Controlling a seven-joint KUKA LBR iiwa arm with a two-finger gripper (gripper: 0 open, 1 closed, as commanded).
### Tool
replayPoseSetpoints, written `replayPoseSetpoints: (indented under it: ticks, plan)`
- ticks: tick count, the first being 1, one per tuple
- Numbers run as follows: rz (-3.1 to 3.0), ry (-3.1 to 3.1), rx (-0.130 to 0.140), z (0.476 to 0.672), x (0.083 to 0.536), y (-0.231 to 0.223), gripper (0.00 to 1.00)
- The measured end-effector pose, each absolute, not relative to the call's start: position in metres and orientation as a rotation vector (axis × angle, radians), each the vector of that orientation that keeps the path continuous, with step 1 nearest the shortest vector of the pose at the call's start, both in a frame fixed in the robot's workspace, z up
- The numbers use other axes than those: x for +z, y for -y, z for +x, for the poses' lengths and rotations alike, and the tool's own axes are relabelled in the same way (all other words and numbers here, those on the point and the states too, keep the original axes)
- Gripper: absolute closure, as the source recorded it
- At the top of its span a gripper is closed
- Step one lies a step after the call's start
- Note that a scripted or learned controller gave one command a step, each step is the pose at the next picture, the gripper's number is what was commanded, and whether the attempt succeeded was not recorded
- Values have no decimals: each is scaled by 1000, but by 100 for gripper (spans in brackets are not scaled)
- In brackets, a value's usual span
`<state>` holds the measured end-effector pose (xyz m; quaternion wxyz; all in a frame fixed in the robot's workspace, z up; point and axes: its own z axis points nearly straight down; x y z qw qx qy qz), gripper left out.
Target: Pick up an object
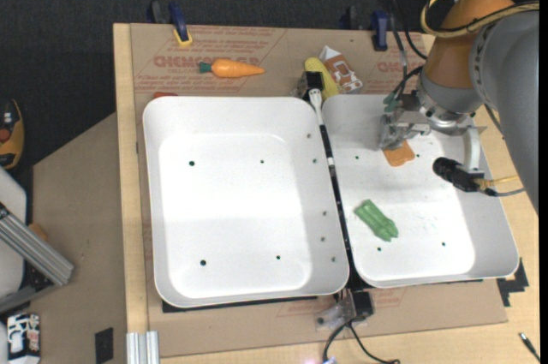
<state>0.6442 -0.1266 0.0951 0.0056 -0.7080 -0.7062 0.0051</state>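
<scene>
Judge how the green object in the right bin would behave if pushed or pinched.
The green object looks like a long, lumpy pod lying flat, so it would probably slide or pivot rather than roll far. Its small size suggests it is light. The bumpy surface may give the claw an uneven hold; stiffness cannot be told.

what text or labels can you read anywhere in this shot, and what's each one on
Red print on the cardboard sheet behind the bins, upper line: too blurred to read; it may begin "CH".
Fainter red line under it, left of the toy carrot: unreadable.
Small red and white carton by the bins' joint: markings too small to read.
White bins, orange piece at the gripper, green object: no text.
</scene>
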Motion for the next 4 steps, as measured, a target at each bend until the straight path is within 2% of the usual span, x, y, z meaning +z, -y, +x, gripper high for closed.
replayPoseSetpoints:
  ticks: [1,2,3,4]
  plan:
    - [-2215,2212,15,645,95,126,0]
    - [-2218,2214,13,645,106,126,100]
    - [-2230,2222,-7,565,235,134,100]
    - [-2219,2220,3,571,215,127,100]
